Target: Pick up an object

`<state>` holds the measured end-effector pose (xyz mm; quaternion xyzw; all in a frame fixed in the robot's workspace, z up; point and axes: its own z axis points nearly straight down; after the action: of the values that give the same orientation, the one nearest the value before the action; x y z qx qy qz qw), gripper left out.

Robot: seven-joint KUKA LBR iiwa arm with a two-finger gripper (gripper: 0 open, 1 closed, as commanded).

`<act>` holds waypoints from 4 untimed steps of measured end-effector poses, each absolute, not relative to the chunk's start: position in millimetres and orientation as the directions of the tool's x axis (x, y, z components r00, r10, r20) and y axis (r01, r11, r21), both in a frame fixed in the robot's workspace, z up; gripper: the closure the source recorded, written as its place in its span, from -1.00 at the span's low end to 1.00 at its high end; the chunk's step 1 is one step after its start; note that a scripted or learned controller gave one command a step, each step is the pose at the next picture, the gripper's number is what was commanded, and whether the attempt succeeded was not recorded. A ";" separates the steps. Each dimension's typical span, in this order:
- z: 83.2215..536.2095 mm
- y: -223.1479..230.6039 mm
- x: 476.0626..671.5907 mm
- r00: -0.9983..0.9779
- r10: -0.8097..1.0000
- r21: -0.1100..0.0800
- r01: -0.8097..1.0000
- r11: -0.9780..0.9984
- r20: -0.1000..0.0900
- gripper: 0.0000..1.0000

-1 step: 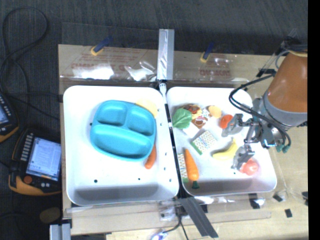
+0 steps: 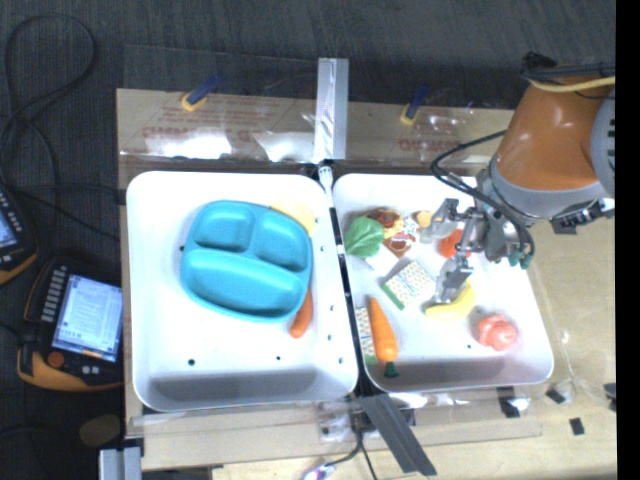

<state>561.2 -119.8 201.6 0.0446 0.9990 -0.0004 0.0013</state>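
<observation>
camera view: two shallow white bins sit side by side on the bench. the left bin (image 2: 150, 368) holds an overturned blue divided plate (image 2: 247, 258) near its centre. a yellow item (image 2: 296, 214) shows at the plate's 1 o'clock edge, partly hidden. a small orange carrot (image 2: 302, 315) lies against the plate's 4 o'clock edge.

the right bin (image 2: 535, 353) holds several toy food items. a green leafy piece (image 2: 364, 236) lies at the bin's 10 o'clock. just beside it, toward 11 o'clock, is a small cluster of red and brown pieces (image 2: 397, 230); their identity cannot be told. a patterned rectangular packet (image 2: 408, 285) lies near the bin's centre. a second carrot (image 2: 381, 335) lies at 7 o'clock, its green end pointing toward the near rim. a yellow banana (image 2: 449, 308) lies just right of the packet. a red tomato-like item (image 2: 495, 331) lies at 4 o'clock.

the arm (image 2: 555, 148) enters from 2 o'clock. the gripper (image 2: 458, 280) hangs over the right bin's centre, its tip directly above or touching the banana; contact cannot be confirmed. whether the gripper is spread or closed cannot be told, and no item is seen held in it.
</observation>
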 end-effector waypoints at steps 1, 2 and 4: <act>249.6 -104.1 570.9 -0.985 0.172 -0.001 0.172 0.985 -0.003 -1.00; 183.8 -60.6 630.3 -0.876 0.483 -0.001 0.483 0.876 -0.001 -1.00; 184.3 -72.2 640.6 -0.878 0.478 -0.002 0.478 0.878 -0.003 -1.00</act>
<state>640.6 -72.2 184.3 0.2467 0.9691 -0.0013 0.0014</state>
